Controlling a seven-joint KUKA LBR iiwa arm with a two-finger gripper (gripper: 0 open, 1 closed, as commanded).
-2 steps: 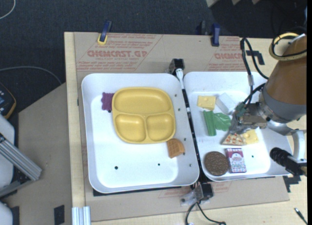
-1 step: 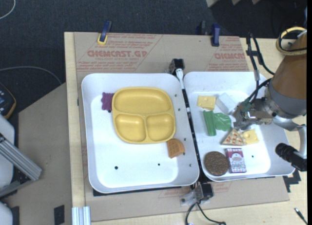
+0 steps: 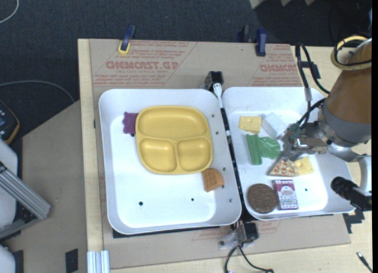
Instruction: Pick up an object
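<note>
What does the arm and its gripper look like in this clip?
The arm is bulky and rounded, with a broad orange band above a grey wrist section. Black cables run alongside it. The gripper is a small assembly of dark and silver metal parts.

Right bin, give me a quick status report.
End effector low in right bin, over pizza slice. Nothing seen gripped. Green object and yellow block crowd close beside.

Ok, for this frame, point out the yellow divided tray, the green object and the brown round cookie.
yellow divided tray [image 3: 173, 123]: camera view, floor of its large upper compartment.
green object [image 3: 256, 148]: camera view, middle of its body, in the right bin.
brown round cookie [image 3: 261, 197]: camera view, centre of its top face.
</note>
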